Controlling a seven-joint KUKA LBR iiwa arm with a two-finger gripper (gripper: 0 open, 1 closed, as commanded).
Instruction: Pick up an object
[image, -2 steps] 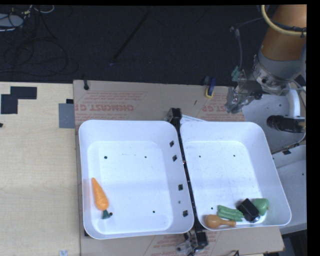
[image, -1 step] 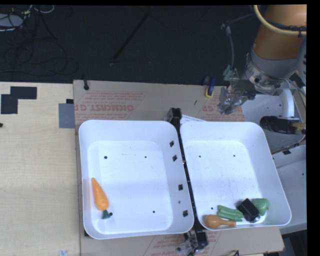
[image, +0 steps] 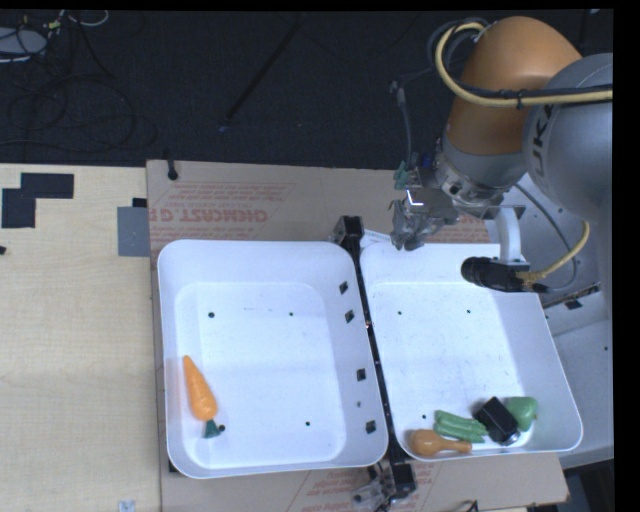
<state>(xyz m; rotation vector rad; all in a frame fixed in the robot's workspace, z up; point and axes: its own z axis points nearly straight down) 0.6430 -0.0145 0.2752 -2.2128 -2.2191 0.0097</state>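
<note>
Right bin (image: 560, 400) holds pear (image: 436, 443), pepper (image: 459, 426); left bin (image: 255, 262), carrot (image: 199, 388); gripper (image: 410, 235) state unclear.

Two shallow white plastic bins: left bin (image: 250, 262) and right bin (image: 450, 300). One orange toy carrot with a green stem (image: 199, 391) in the left bin. In the right bin: one green pod-shaped toy (image: 459, 426), one rounded green toy (image: 521, 408), one black block (image: 496, 419), one tan pear-shaped toy (image: 436, 443).
</note>
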